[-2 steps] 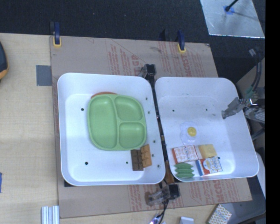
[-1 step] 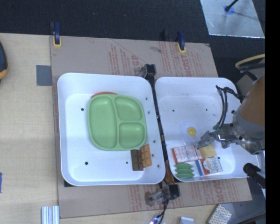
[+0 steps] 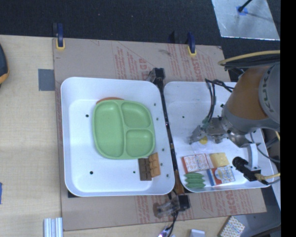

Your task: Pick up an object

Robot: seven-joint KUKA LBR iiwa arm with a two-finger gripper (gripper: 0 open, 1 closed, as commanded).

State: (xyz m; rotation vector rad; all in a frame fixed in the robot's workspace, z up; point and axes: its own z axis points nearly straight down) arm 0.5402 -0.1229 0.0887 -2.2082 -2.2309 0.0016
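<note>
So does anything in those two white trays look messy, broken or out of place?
Mostly tidy. One oddity: in the left bin, something orange-red pokes out from under the far edge of the green divided plate, so the plate seems to sit on top of it. Nothing looks spilled or broken.

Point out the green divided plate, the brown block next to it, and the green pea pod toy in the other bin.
green divided plate (image 3: 123, 129): camera view, centre ridge where compartments meet.
brown block (image 3: 149, 167): camera view, middle of top face.
green pea pod toy (image 3: 195, 180): camera view, middle of pod.
</note>
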